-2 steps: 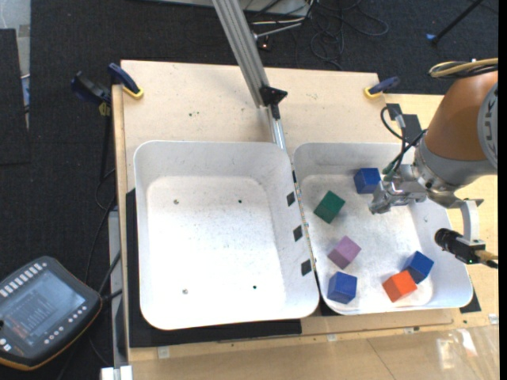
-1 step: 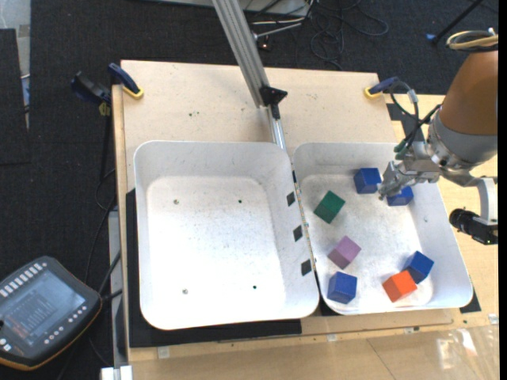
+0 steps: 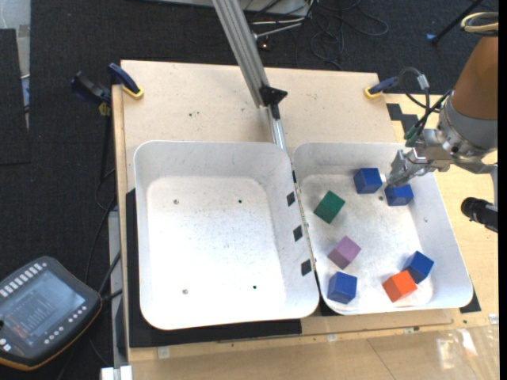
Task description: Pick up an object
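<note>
Looking down, you see the pale wooden surface (image 3: 206, 93) filling the middle of the frame, on dark floor with cables along the top and a teach pendant (image 3: 40, 311) at lower left. Two white bins sit side by side on it: the left bin (image 3: 158, 165) and the right bin (image 3: 447, 236), which carries the blocks. The grey arm (image 3: 475, 109) enters from the right edge, bending down and leftward toward the upper right of the right bin. Its end effector (image 3: 402, 172) sits just above a blue cube (image 3: 398, 195), edges roughly square to the frame; being a cube, it has no long axis. You cannot tell whether the end effector is apart or together. Another blue cube (image 3: 367, 180) lies just left.
</note>
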Controlling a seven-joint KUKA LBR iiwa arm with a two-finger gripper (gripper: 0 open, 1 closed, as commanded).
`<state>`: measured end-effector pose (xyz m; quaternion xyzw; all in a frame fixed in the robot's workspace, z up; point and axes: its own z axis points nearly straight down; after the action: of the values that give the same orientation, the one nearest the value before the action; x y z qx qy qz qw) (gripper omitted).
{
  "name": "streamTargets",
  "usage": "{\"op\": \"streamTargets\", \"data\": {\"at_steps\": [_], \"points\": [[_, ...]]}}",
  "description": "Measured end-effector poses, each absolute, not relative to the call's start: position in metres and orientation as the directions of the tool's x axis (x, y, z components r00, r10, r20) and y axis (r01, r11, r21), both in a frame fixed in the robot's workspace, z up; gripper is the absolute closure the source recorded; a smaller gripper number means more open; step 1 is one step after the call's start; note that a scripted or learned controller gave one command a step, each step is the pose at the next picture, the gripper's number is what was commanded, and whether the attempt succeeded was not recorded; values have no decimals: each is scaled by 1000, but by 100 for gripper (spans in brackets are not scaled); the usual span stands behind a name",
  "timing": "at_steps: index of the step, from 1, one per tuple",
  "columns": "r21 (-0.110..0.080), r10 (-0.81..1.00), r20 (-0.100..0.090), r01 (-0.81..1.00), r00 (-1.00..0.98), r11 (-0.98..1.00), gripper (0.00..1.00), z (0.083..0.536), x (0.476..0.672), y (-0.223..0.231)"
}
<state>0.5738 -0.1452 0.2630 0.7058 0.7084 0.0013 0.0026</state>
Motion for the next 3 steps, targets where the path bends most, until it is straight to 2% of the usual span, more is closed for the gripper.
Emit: {"op": "streamTargets", "data": {"at_steps": [2,3], "points": [[0,1000,2,1000,-9,9,100,270,564,-39],[-3,1000,2,1000,-8,8,100,250,556,11]]}}
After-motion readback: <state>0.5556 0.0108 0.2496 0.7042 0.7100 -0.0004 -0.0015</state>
